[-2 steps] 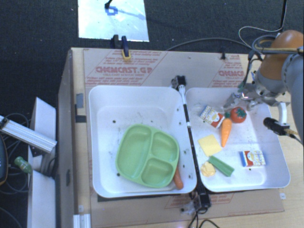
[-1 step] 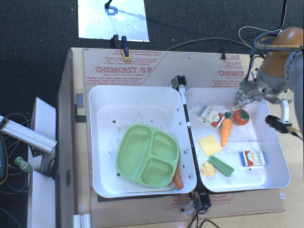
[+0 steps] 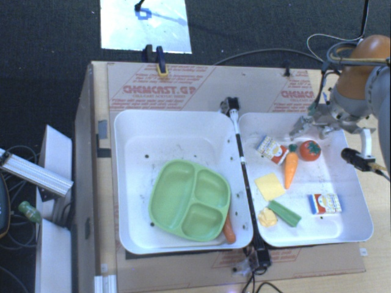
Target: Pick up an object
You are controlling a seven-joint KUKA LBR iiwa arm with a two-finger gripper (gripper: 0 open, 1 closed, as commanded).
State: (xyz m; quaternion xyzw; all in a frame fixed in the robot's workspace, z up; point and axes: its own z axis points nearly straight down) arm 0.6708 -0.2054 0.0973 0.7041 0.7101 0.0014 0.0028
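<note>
Overhead, the arm reaches in from the right, and its gripper hangs over the far edge of the right bin; whether it is apart or together cannot be told at this slant, and nothing is seen held in it. Just near of it lies a tomato, touching the leaf end of a carrot that points toward the near side. To their left, a small red and white carton sits close to the wall shared by the two bins. Nearer still, a yellow slice lies flat, with a green block and a yellow lump by the near left corner. A blue and red box rests alone toward the right wall, with bare floor around it. The left bin holds a green divided plate in its near half; a sausage is wedged between the plate's rim and the bin's near right corner. The far half of that bin's floor is open.
</note>
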